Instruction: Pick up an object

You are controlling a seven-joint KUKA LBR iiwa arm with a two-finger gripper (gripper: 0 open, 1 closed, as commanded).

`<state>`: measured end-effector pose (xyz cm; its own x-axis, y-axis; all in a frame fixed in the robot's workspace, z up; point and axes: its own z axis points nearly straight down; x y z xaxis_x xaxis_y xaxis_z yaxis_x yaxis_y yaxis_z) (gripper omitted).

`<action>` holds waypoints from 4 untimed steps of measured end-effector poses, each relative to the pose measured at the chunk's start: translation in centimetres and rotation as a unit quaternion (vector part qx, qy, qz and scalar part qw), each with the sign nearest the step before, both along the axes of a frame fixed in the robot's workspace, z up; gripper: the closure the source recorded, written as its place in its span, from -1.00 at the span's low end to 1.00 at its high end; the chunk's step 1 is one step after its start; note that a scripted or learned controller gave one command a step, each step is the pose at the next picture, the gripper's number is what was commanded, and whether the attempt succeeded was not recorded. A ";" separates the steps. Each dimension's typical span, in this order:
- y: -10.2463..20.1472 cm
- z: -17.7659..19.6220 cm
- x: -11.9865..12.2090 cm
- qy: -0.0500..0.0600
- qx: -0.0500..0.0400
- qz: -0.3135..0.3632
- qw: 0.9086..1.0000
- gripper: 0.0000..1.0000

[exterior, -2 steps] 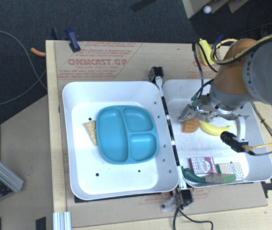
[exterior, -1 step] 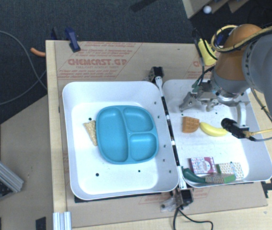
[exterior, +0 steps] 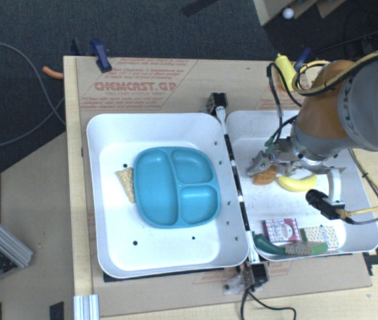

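Observation:
In the right bin (exterior: 359,179), my gripper (exterior: 266,163) hangs low over the bin's left part, reaching in from the right. Just below it lies a small orange-brown piece (exterior: 263,177), touching or nearly touching the gripper's tip. A yellow banana (exterior: 297,182) lies right beside that piece, partly under the wrist. Nothing visibly sits in the gripper. The grey arm with its orange band (exterior: 322,112) covers the bin's upper right.
At the right bin's front lie a pink box (exterior: 281,230), a patterned packet (exterior: 323,235) and a green-handled tool (exterior: 269,247). The left bin (exterior: 109,199) holds a blue divided plate (exterior: 175,185) and a tan cracker (exterior: 127,181). A black cable plug (exterior: 322,203) hangs by the wrist.

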<state>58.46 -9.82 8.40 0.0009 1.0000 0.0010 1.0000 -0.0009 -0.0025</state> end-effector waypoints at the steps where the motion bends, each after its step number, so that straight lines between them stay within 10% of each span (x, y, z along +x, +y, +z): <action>1: -0.5 0.0 0.6 -0.002 -0.001 0.000 1.000 -1.00; 3: 0.2 0.1 0.6 0.000 0.000 0.000 1.000 -1.00; 4: 0.2 1.1 0.7 -0.001 0.000 0.000 1.000 1.00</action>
